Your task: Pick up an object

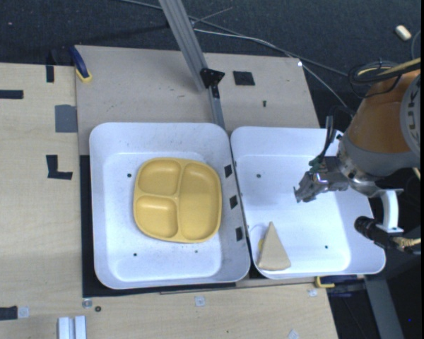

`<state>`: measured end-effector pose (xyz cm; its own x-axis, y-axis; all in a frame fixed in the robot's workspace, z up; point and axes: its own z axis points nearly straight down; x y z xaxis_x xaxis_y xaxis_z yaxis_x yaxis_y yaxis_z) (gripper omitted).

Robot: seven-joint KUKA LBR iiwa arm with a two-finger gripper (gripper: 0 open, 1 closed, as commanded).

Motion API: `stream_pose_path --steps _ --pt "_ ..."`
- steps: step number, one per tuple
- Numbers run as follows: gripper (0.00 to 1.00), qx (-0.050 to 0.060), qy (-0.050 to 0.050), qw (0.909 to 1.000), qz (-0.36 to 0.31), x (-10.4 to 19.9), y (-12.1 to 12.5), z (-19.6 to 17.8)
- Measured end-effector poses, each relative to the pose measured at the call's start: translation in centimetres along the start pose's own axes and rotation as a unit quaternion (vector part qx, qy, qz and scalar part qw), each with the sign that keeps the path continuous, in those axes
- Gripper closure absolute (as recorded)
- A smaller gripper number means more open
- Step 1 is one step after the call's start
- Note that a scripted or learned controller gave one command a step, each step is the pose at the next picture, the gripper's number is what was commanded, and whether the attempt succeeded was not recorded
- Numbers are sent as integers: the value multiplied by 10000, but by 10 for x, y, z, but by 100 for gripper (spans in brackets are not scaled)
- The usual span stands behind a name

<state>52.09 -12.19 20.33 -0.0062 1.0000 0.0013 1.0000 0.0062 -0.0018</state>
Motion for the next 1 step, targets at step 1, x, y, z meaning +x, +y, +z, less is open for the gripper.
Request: stream_pose_path --steps 1 --pt "100 -3 1 10000 -1 43 8 -3"
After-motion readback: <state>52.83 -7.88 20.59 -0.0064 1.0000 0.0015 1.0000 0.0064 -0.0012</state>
